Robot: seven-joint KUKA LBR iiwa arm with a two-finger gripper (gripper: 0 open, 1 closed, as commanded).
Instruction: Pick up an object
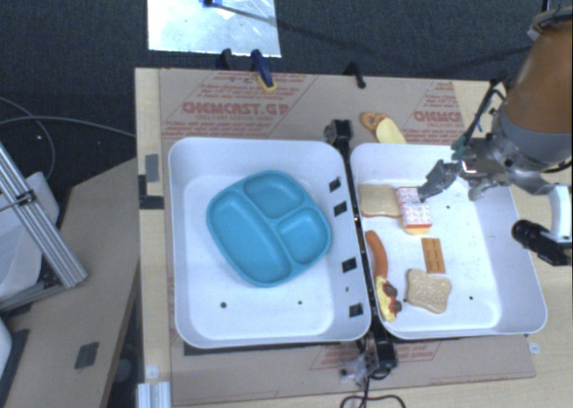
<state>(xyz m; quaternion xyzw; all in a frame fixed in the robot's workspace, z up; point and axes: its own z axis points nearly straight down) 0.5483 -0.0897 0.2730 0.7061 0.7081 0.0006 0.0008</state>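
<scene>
Nearest the lens, my orange-banded wrist (546, 84) fills the right side, and below it my gripper (440, 179) hangs over the right bin (510, 299). Whether my jaws are spread or pressed together I cannot tell; nothing shows between them. Just beside my tip, to its left, lies a pink-and-white wafer block (414, 211), overlapping a tan bread slice (378, 201). Further down the bin floor sit an orange cracker (433, 255), a toast piece (427, 290), a red sausage (377, 253) and a small hot dog (388, 297) against the bin's left wall. Beyond the upper rim, a banana-like toy (384, 127) rests on the brown bench board (269, 102). In the left bin (192, 308) lies a blue divided plate (269, 227). Around the bench is dark carpet (72, 30), with a shiny sheet (212, 4) at the top and an aluminium frame (31, 227) at the left.
</scene>
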